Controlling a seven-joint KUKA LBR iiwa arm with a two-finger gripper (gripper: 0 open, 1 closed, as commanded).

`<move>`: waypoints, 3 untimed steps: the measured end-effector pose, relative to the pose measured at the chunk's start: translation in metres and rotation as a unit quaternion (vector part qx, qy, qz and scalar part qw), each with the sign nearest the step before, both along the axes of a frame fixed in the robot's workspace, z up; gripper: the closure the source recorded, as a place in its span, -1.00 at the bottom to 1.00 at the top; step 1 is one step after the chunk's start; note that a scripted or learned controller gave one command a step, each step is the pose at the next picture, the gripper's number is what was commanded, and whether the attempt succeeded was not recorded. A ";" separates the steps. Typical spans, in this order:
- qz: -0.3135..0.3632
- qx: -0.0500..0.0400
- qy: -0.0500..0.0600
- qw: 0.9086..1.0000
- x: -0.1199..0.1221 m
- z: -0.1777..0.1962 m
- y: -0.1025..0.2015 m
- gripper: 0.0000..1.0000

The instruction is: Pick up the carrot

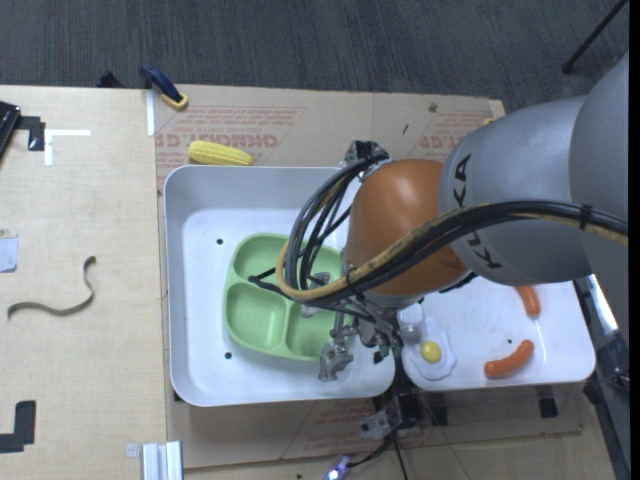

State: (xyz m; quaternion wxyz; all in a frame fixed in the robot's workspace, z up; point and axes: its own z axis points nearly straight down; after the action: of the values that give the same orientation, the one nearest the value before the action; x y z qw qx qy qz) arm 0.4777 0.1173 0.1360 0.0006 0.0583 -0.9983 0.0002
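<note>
A short bright orange piece (528,301), likely the carrot, lies in the right bin (572,368), partly hidden under the arm's grey body. A longer, curved orange-red piece (508,358) lies nearer the front of the same bin. My gripper (340,356) hangs low over the left bin (178,268), at the front right edge of a green divided plate (262,303). It is well to the left of both orange pieces. Nothing shows in its grasp.
A fried-egg toy (431,353) sits at the left end of the right bin, close to the gripper. A yellow corn cob (220,152) lies on cardboard behind the left bin. The arm's orange band (400,223) and cables cover the bins' middle.
</note>
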 end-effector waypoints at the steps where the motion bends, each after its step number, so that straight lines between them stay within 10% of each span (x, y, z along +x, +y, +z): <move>1: -0.071 -0.001 -0.002 0.997 0.090 -0.043 0.049 -1.00; 2: -0.032 0.001 -0.012 0.999 0.032 -0.039 0.019 -1.00; 3: -0.036 0.002 -0.019 0.999 0.037 -0.030 0.018 1.00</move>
State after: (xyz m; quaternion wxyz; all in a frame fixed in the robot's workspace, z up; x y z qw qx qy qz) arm 0.5144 0.1351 0.1060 -0.0184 0.0227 -0.9996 -0.0010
